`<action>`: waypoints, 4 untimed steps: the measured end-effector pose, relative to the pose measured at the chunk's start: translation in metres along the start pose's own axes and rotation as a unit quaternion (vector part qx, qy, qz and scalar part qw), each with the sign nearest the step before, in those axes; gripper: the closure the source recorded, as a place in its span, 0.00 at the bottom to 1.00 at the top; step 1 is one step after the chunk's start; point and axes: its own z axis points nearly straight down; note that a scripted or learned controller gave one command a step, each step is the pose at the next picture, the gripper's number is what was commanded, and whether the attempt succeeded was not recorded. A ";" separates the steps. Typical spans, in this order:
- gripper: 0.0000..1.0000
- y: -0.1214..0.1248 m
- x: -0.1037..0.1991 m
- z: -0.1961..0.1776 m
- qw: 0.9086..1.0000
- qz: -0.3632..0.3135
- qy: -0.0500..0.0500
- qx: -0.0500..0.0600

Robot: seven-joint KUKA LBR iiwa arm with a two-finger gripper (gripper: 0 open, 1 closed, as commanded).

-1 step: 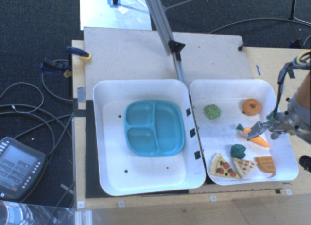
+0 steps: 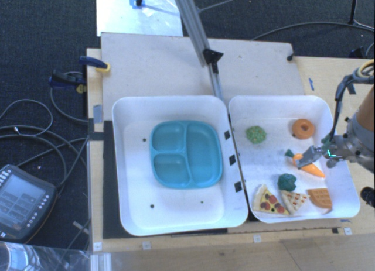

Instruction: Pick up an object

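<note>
one arm reaching in low from right, pincer (image 2: 310, 157) over carrot (image 2: 310, 168) in right bin (image 2: 275, 103); finger spread unclear

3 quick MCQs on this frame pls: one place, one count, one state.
1. Where is the blue tray?
A. left bin
B. right bin
C. on the bench outside the bins

2. How many compartments does the tray have?
A. two
B. three
C. five

3. How does the tool stand to the carrot?
A. right at it, low in the bin
B. high above the left bin
C. over the donut

Key:
1 A: the tray lies in the left bin.
2 B: its ridges mark off one long and two smaller sections.
3 A: the tool is at the carrot in the right bin, with the donut apart from it, farther up the bin.
</note>
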 end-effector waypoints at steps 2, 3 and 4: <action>0.00 0.000 0.005 0.114 1.000 0.001 0.001 0.003; 1.00 0.002 0.005 0.101 1.000 0.001 0.000 -0.001; 1.00 0.012 -0.002 0.048 1.000 -0.002 -0.002 -0.003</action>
